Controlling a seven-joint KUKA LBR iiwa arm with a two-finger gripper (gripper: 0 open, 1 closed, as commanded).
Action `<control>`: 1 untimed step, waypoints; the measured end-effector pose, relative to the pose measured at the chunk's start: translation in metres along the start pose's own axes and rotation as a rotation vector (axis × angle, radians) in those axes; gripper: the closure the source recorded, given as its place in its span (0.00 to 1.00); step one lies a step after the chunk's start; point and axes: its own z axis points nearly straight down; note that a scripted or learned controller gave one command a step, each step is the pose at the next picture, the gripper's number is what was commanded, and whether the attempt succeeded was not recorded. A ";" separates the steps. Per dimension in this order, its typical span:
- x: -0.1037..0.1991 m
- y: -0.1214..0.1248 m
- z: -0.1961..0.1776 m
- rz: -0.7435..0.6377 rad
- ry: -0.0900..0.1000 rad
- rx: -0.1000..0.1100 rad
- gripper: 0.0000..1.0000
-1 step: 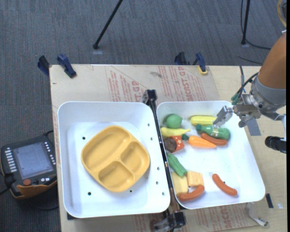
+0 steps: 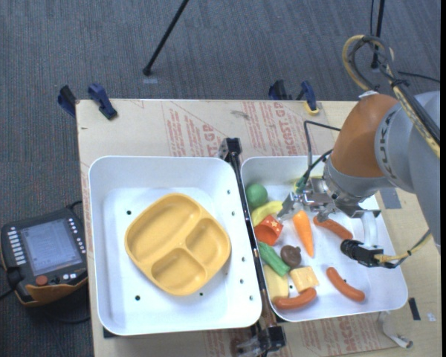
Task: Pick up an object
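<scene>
My gripper [image 2: 306, 208] hangs low over the right bin [image 2: 386, 274], with the orange-banded wrist [image 2: 360, 143] above it. It stands open, one grey finger [image 2: 288, 207] on the left and the other to the right, astride the thick top end of an orange carrot [image 2: 305, 235]. The carrot lies on the bin floor, tip pointing toward the front. Whether the fingers touch it I cannot tell. A red pepper piece [image 2: 269, 230] and a yellow fruit [image 2: 264, 212] lie just left of the gripper.
The right bin also holds a green lime [image 2: 256, 194], a green cucumber [image 2: 273, 259], a brown mushroom [image 2: 291, 254], a cheese block [image 2: 305, 279] and three sausages [image 2: 345, 284]. A yellow divided plate [image 2: 178, 242] lies in the left bin [image 2: 104, 199]. A black cable [image 2: 364, 253] trails over the right bin.
</scene>
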 end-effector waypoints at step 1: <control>0.001 0.002 -0.011 0.001 0.001 -0.004 1.00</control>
